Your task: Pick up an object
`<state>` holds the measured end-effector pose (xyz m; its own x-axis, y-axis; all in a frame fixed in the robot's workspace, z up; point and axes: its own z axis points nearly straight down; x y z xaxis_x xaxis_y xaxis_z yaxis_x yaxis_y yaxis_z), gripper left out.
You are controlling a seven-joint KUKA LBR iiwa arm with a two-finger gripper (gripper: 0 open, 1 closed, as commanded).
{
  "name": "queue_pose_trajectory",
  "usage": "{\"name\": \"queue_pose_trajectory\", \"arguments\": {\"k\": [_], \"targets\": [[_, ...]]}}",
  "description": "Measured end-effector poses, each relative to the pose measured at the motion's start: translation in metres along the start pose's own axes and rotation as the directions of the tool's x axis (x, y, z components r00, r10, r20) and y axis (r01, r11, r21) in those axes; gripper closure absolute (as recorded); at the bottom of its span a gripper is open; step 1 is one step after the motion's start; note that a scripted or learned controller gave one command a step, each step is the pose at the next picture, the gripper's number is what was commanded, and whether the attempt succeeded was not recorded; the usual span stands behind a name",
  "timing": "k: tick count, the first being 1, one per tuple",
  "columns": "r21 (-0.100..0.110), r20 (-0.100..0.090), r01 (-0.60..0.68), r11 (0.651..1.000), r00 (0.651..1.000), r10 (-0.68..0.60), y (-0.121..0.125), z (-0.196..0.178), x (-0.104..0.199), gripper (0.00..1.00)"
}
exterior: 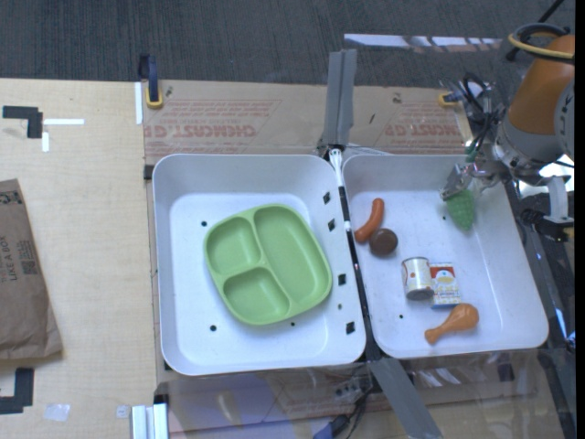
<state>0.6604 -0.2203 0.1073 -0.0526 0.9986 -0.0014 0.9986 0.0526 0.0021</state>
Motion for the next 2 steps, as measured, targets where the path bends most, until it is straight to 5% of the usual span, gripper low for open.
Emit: {"name": "queue_pose_trajectory", "arguments": {"k": [1,2], "targets": [[0.001,0.000,0.181,0.983,0.983,-0.181,0.003,-0.130,0.081,1.00],[0.001,-0.002,0.447,0.895,0.895,-0.447,-0.036,-0.030,0.028,1.00]]}}
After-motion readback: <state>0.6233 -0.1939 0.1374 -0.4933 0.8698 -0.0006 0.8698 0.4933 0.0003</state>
